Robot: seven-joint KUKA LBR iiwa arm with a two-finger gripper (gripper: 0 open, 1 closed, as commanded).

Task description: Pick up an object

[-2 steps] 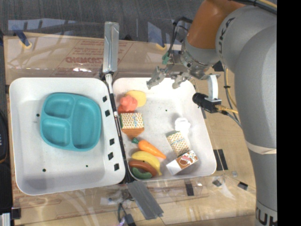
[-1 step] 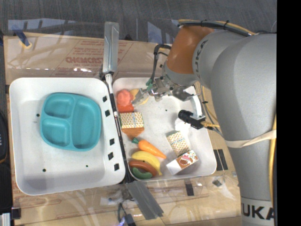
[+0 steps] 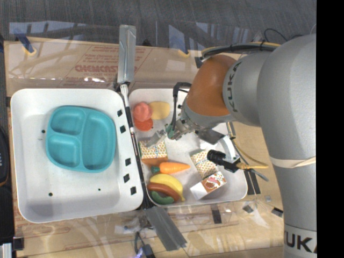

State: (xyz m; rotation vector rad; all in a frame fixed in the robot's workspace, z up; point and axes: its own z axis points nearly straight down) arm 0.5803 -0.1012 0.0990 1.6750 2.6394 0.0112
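My arm (image 3: pixel 274 90) is showing smooth grey casing with a glossy orange band (image 3: pixel 212 87). The two bins (image 3: pixel 27 198) are looking like matt white plastic, the teal divided tray (image 3: pixel 80 138) like smooth plastic, and the banana (image 3: pixel 167 184) and carrot (image 3: pixel 174 167) are gleaming like moulded plastic.

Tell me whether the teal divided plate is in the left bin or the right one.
Left bin. The teal plate lies flat on the left bin's floor, apart from the toys.

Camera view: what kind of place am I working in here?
Likely a robot lab's pick-testing bench: a KUKA arm over two taped-down white bins, with toy food such as a banana and carrot.
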